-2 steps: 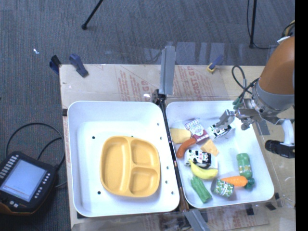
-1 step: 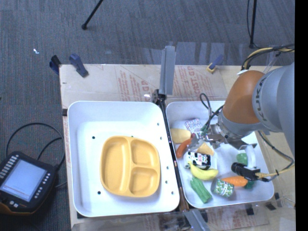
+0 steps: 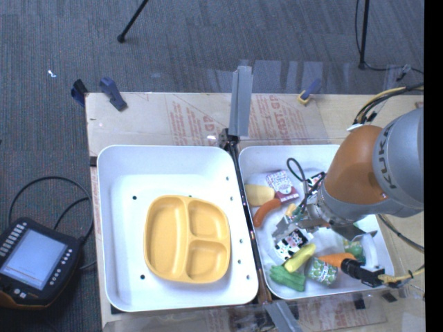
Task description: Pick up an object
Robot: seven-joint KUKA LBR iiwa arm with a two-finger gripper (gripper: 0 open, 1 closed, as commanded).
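Note:
The right bin (image 3: 325, 151) holds several small toy foods. Among them are a pale yellow piece (image 3: 258, 194), an orange-red sausage shape (image 3: 266, 210), a pink-and-white packet (image 3: 279, 180), a black-and-white object (image 3: 292, 241), a yellow banana-like piece (image 3: 299, 258), a green piece (image 3: 286, 277), a green can (image 3: 320, 270) and an orange carrot (image 3: 337, 259). My gripper (image 3: 294, 221) is low in this bin, just above the black-and-white object and right of the sausage shape. The arm's orange band (image 3: 353, 171) covers the bin's right half.
The left bin (image 3: 118, 164) holds a yellow divided plate (image 3: 187, 238). A grey upright post (image 3: 241, 102) stands behind the wall between the bins. A handheld control pendant (image 3: 34, 258) lies on the floor at the left. Cables (image 3: 387, 99) trail at the right.

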